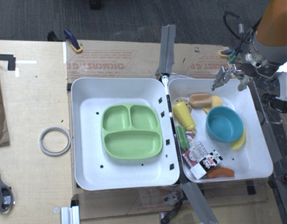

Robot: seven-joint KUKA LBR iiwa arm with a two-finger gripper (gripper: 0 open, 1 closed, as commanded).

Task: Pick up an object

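My gripper [231, 80] hangs open and empty over the right bin's [255, 169] far edge. The nearest thing, a tan bun [200, 100], lies just inside that edge, toward the divider, long axis running across the bin.

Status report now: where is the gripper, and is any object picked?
Gripper open, above right bin's far edge. Nothing held. Blue bowl, yellow bottle in bin, untouched.

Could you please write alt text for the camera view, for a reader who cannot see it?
The end effector hangs above the far edge of the right bin, which holds a blue bowl, a yellow bottle and other small toys. The left bin holds a green divided plate.
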